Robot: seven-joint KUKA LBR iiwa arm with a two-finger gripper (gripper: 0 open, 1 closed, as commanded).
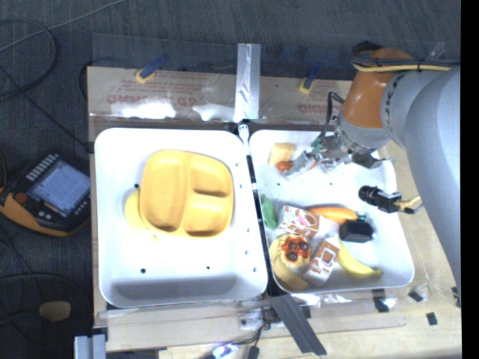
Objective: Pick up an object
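Reaching into the right bin (389, 172), the gripper (303, 163) sits beside a small yellow block (281, 153); its state cannot be told

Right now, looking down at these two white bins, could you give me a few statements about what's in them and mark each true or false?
1. The yellow divided tray lies in the left bin. True.
2. The banana lies in the left bin. False: it lies in the right bin, near its front.
3. The gripper is over the right bin's far end. True.
4. The carrot lies on the floor. False: it lies in the right bin.
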